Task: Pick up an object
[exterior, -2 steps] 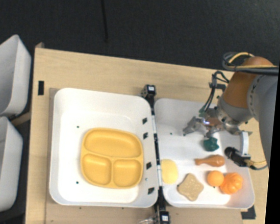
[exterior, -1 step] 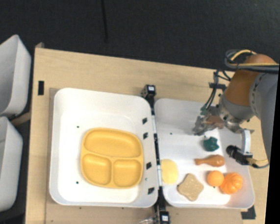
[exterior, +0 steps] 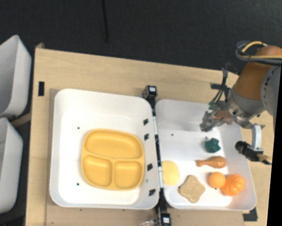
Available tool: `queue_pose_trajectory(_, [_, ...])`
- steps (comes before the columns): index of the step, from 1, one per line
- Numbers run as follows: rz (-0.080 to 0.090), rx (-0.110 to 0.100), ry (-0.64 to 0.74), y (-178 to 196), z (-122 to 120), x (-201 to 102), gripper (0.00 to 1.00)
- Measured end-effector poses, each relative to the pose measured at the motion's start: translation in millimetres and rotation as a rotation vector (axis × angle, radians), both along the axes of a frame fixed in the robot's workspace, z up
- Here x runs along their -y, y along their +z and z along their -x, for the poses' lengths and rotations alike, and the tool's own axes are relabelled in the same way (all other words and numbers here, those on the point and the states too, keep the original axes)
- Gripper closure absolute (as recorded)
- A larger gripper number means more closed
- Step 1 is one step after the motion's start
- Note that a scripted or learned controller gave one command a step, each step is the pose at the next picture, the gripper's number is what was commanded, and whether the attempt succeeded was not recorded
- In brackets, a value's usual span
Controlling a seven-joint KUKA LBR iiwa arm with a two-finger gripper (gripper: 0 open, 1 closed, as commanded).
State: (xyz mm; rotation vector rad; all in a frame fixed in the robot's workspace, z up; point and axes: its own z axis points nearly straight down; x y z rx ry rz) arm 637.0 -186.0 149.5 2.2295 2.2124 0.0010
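Nearest the camera, along the front edge of the right bin, lie my choices: a tan slice of bread in the middle, a pale yellow piece just left of it by the bin's inner wall, and to the right an orange ball touching a small orange pumpkin in the corner. Just behind these, a brown drumstick lies on its side, thick end to the right. Behind that sits a dark green lump, apart from the drumstick.

In the left bin a yellow divided tray lies flat near the middle, with one long compartment at the back and two smaller ones at the front. The two bins sit side by side on the wooden desk, joined along a seam with black clips.

Farther back, my pincer hangs over the rear part of the right bin, just behind and slightly left of the green lump, with nothing between its fingers. I cannot tell how far apart they stand from this angle. My grey arm and orange band rise behind it at the right.
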Motion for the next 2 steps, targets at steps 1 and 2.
queue_pose_trajectory(1, [0.001, 0.000, 0.006, 41.2, -6.5, 3.7, 1.00])
queue_pose_trajectory(2, [-0.001, -0.001, 0.009, 61.7, -7.6, 4.8, 1.00])
